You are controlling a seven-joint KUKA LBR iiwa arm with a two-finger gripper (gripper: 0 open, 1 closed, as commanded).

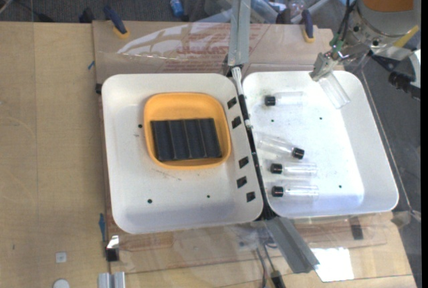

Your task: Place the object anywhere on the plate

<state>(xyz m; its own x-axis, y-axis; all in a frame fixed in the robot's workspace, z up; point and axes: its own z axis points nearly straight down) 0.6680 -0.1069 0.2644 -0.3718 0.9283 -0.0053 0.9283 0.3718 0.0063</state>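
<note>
Starting at the left bin: one orange plate sits in it, and one dark ridged block already covers most of its middle. So I'd drop the object on the bare rim or on top of the block, coming in low so it can't roll off.

The right bin has four clear tubes with black caps. One is near the top, and three are clustered lower down, well apart from the plate.

The gripper hangs over the bin's far right corner. There's a clear shape just under it, maybe a fifth tube. I honestly can't tell if the gripper is open, closed, or holding that.
</note>
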